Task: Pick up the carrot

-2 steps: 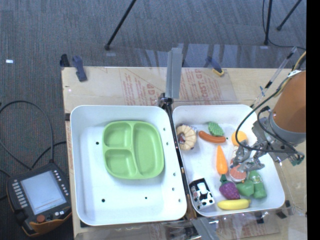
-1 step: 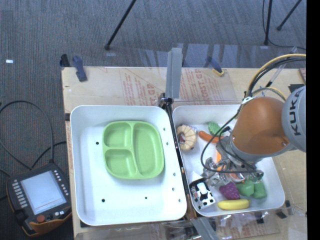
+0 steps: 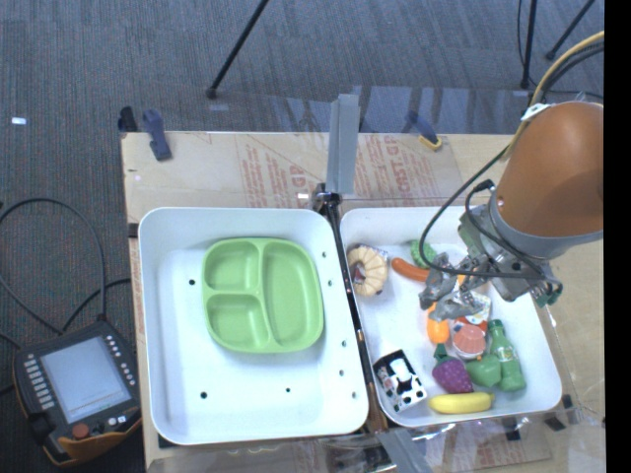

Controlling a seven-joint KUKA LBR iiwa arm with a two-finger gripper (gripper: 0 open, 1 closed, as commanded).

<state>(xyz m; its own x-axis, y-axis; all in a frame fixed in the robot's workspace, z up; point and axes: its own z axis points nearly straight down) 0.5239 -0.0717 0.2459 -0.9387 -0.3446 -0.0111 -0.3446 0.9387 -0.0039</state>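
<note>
The carrot (image 3: 408,269), orange with a green leafy top, lies tilted in the right bin (image 3: 548,353) near its upper middle, to the right of a ridged bread roll (image 3: 370,269). My gripper (image 3: 451,299) hangs over the right bin just below and to the right of the carrot's thick end. It stands above a small orange piece (image 3: 438,329). The arm's orange band and grey wrist cover the bin's upper right part. Nothing visibly sits in the gripper.
A green divided plate (image 3: 263,294) lies in the left bin (image 3: 168,363). The right bin's lower part holds a red-topped can (image 3: 468,341), a green bottle (image 3: 501,347), purple grapes (image 3: 452,374), a green pepper (image 3: 485,371), a banana (image 3: 461,402) and a black-and-white object (image 3: 401,380).
</note>
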